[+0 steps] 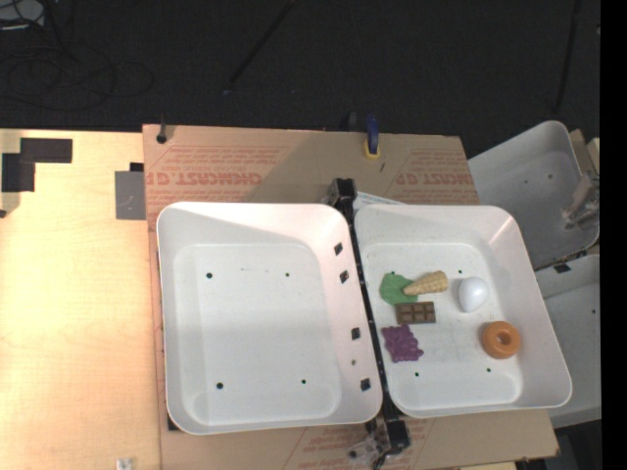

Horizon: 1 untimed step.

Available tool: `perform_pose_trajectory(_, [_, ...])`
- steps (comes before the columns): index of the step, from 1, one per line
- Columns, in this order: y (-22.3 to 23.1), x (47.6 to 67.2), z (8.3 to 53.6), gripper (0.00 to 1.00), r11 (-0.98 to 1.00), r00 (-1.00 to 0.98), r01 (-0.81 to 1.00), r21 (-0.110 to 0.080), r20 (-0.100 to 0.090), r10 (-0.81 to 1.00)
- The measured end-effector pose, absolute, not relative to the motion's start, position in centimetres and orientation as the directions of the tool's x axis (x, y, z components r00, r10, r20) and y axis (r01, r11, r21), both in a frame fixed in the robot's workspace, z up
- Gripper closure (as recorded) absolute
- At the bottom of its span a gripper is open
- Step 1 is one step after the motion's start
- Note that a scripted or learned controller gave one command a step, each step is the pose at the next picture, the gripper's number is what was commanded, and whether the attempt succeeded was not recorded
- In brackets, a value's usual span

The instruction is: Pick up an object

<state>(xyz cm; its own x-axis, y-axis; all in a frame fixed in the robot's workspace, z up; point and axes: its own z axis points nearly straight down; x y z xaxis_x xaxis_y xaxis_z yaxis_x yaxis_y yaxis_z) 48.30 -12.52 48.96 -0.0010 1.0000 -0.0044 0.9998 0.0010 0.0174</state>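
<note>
**Operator:** I'm looking down at both bins. Everything I could pick sits in the right bin [509, 233], grouped toward its left-centre.

**Colleague:** What's there?

**Operator:** A green leafy piece [393, 288] touching a pale yellow corn-like cone [427, 284], which lies tilted across its right edge. Just below them is a brown chocolate bar [415, 312], flat, with a grid of squares. Below that, a purple grape bunch [401, 343], knobbly and matte. To the right of the cone is a white egg [473, 294], smooth and glossy. Lower right, apart from the rest, an orange-brown doughnut [501, 340] with a clear hole.

**Colleague:** And the left bin [186, 262]?

**Operator:** White, shallow, sitting beside the right one on brown cardboard [245, 169].

**Colleague:** Gripper state?

**Operator:** I can't tell from my feed whether the jaws are open, or whether they have hold of anything.
</note>
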Motion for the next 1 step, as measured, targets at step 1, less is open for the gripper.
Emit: perform_pose_trajectory(1, [-11.07, 47.58, 54.13, 1.00, 0.002, -0.002, 1.000, 0.004, -0.001, 1.000])
